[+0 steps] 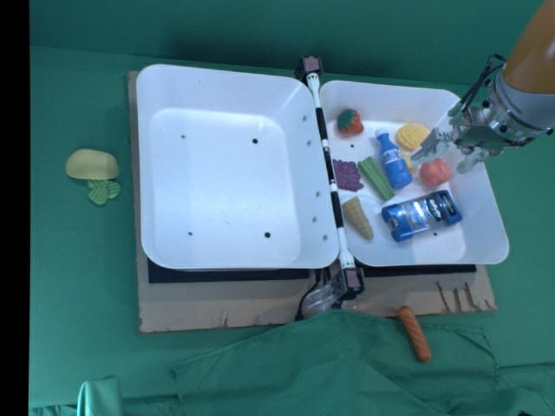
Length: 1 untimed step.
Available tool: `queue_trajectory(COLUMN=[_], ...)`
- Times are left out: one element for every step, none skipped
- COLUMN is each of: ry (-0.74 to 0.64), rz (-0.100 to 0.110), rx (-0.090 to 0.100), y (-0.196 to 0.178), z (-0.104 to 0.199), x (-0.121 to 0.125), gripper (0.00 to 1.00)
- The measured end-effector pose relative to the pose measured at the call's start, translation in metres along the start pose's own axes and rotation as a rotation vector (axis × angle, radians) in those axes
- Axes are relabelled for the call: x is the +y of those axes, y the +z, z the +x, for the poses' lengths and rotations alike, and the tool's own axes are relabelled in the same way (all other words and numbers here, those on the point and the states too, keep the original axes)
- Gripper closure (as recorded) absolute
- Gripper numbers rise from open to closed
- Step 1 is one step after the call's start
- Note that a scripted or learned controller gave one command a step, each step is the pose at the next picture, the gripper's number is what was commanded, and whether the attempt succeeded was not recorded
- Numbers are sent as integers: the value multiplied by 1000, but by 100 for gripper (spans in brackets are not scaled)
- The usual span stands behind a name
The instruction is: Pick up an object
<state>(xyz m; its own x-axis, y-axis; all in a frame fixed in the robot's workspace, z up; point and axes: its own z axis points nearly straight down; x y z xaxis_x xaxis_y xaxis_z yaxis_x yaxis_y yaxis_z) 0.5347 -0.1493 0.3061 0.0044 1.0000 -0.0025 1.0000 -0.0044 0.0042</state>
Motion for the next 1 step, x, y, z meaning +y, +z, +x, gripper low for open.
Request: queue_trajectory(ry=[0], rz=[0], rx=[0], y=[0], z=[0], x=[0], gripper=[0])
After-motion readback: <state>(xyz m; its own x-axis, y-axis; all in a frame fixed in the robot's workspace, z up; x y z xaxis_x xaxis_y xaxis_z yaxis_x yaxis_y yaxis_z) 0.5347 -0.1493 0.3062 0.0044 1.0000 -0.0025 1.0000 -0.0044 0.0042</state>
